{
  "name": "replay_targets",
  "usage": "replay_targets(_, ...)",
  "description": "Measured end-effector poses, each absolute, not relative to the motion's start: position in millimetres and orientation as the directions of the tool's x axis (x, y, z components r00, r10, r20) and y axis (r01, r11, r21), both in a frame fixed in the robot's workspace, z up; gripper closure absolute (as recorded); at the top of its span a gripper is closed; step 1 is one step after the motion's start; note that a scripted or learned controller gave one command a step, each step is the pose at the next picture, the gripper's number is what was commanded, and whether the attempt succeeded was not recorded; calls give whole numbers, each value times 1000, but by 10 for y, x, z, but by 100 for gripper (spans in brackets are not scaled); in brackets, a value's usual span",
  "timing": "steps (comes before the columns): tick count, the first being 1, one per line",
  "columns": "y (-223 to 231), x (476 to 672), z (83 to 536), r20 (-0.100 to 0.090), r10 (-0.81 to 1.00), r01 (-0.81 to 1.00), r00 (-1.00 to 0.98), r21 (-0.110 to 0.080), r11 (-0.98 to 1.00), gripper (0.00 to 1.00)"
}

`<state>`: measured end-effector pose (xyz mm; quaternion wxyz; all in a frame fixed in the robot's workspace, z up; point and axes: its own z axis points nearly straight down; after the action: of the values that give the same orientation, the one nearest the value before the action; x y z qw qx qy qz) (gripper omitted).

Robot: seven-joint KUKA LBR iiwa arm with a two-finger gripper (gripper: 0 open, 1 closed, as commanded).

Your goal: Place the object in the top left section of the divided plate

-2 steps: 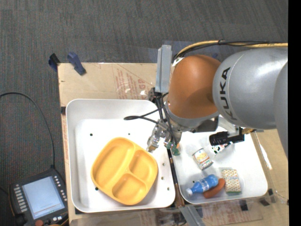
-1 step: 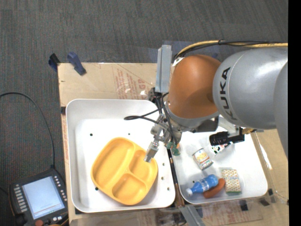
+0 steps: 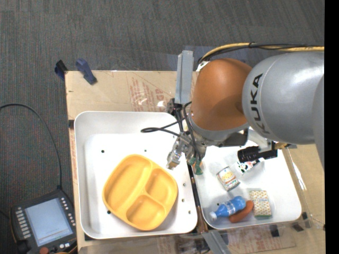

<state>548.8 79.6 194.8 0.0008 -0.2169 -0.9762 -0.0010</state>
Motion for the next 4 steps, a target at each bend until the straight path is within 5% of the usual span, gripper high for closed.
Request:
replay_targets(1, 795, 5488, 1948, 2, 424, 424, -906, 2, 906, 0)
replay_targets(2, 783, 5496, 2037, 2, 430, 430, -903, 3, 903, 100)
replay_targets(3, 365, 5451, 1869, 2, 204, 204, -979, 1, 979, 100)
replay_targets(4, 268, 5787, 1872, -1, 27, 27, -1000, 2, 1000, 100)
